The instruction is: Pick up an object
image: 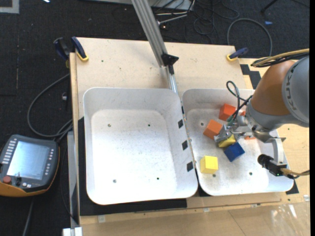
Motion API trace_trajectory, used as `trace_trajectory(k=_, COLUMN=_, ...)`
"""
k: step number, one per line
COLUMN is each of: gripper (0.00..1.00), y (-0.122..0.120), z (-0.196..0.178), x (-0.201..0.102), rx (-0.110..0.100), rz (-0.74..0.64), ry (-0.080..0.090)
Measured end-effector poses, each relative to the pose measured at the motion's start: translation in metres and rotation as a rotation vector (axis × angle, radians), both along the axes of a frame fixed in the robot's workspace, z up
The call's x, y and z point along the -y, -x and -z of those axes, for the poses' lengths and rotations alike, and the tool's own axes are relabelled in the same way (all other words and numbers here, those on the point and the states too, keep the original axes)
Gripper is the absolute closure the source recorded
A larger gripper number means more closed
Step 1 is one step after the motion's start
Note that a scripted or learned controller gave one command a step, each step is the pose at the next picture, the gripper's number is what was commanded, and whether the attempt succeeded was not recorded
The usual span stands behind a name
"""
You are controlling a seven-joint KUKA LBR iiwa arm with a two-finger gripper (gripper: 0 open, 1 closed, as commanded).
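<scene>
One small yellow block (pixel 226 141) sits gripped between the closed fingers (pixel 227 135).

My arm (pixel 283 95) is grey with an orange band. The white bins (pixel 98 102) are finely speckled. At my nine o'clock sit two orange blocks (pixel 213 128), two yellow blocks (pixel 209 164) and one blue block (pixel 234 151).

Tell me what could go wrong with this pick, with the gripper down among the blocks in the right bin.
1. The gripper sits in a tight cluster: a yellow piece, the blue block and an orange block lie close together, so it may nudge or catch a neighbour.
2. Whether anything is actually between the fingers cannot be seen, so a lift may come up empty.
3. The cluster lies near the right bin wall, under the wrist; blocks could be pushed against it.
</scene>
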State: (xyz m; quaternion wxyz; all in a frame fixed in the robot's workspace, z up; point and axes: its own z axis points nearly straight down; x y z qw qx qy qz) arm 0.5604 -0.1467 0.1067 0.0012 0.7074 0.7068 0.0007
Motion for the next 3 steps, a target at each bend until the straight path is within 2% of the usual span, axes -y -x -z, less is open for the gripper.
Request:
trace_trajectory(k=1, gripper=1.00, y=-0.013, z=-0.093, x=-0.061, rx=0.006, rz=-0.009, ry=-0.001)
trace_trajectory(k=2, gripper=1.00, y=-0.015, z=-0.103, x=-0.143, rx=0.000, rz=-0.012, ry=-0.004)
trace_trajectory(k=3, gripper=1.00, y=0.018, z=-0.087, x=-0.223, rx=-0.008, rz=-0.011, ry=-0.004)
